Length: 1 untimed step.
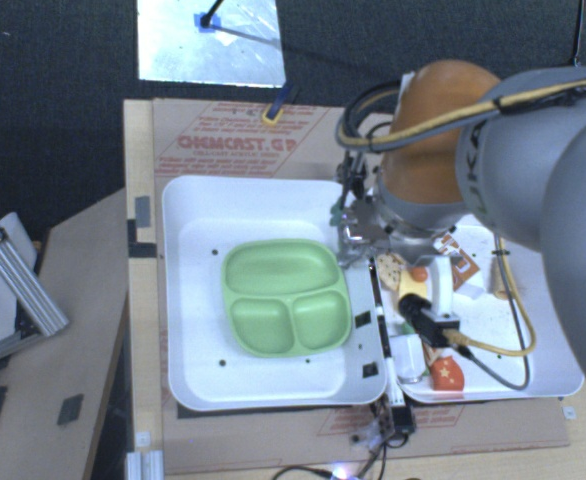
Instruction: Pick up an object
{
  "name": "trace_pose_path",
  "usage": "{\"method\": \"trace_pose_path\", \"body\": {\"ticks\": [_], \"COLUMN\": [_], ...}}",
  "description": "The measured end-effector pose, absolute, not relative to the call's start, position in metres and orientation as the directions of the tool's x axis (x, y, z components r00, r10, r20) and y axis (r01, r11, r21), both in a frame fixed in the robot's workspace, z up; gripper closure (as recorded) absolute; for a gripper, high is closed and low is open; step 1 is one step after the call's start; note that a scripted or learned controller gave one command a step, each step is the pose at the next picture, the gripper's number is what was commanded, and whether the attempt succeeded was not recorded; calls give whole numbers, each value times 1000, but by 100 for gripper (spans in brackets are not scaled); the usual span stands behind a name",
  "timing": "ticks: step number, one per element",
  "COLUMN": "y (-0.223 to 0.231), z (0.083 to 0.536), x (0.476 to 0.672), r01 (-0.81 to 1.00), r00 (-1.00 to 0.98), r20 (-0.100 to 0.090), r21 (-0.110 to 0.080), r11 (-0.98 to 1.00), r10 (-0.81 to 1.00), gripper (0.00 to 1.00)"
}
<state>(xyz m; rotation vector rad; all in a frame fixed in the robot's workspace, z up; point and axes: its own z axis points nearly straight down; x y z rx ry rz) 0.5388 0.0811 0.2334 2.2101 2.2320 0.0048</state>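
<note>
Fingers point(354, 236), too blurred to read, hang just beside the green tray point(278, 298).

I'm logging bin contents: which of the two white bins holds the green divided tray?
The bin on the view's left: the green tray lies flat in it. The other bin, under the arm, holds a red item and smaller things.
</note>
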Motion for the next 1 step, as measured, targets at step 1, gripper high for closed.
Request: {"method": "trace_pose_path", "body": {"ticks": [1], "y": [103], "z": [225], "x": [536], "r01": [1000], "r00": [-7], "r20": [1], "r21": [0], "r11": [7], "r10": [1000], "gripper": [100]}}
